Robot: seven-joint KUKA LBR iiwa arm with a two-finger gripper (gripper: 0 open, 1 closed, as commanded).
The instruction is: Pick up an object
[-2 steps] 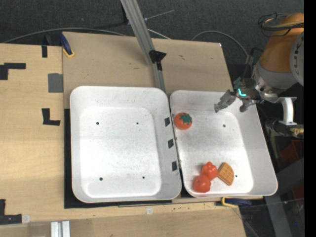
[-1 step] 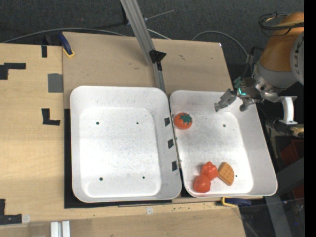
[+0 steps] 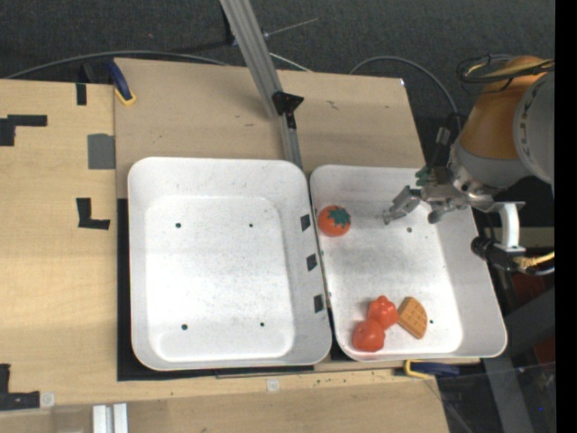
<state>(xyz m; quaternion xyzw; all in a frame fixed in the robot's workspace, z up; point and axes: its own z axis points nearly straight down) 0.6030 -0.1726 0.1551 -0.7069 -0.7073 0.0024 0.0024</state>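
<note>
Orange-banded arm (image 3: 505,120) enters from the right of frame, jaws (image 3: 399,207) over the upper part of the right bin (image 3: 469,269), spread apart and gripping nothing. Toy tomato (image 3: 334,221) sits left of them, near the bin's left wall, well apart. Red pepper-like toy (image 3: 374,323) and waffle-patterned biscuit toy (image 3: 413,317) lie just beside each other at lower frame. Left bin (image 3: 216,260) on the wooden worktop (image 3: 54,242).

Wide bare floor across the middle of the right shallow white plastic bin (image 3: 451,269). Round orange-red toy tomato (image 3: 334,221) near its left wall; red toy pepper (image 3: 375,323) and small tan waffle-patterned piece (image 3: 413,317) crowding the near edge.
</note>
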